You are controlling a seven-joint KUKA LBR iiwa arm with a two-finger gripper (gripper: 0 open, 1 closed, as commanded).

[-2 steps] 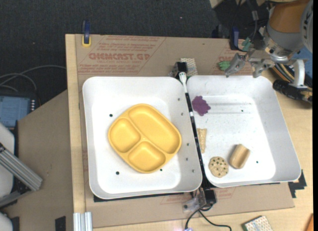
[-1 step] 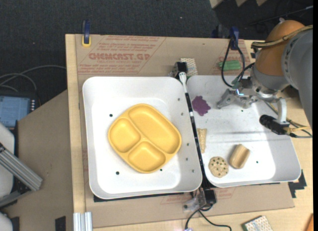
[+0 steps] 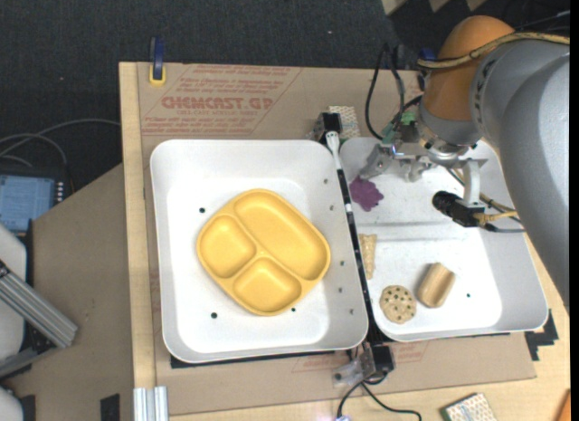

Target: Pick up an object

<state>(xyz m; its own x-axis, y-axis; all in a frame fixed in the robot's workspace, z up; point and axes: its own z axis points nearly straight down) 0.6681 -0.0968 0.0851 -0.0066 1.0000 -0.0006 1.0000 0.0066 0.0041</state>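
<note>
Arm (image 3: 529, 93) cut off by the right edge of the frame, upper right; right bin (image 3: 507, 306) partly hidden beneath it at its far corner; gripper (image 3: 423, 164) seen from above, fingertips too small and cluttered to tell apart; patterned item (image 3: 466, 407) clipped by the bottom edge, lower right; blue device (image 3: 25, 202) cropped at the left edge.

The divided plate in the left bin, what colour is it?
Yellow plate, shown in the camera view.
</note>
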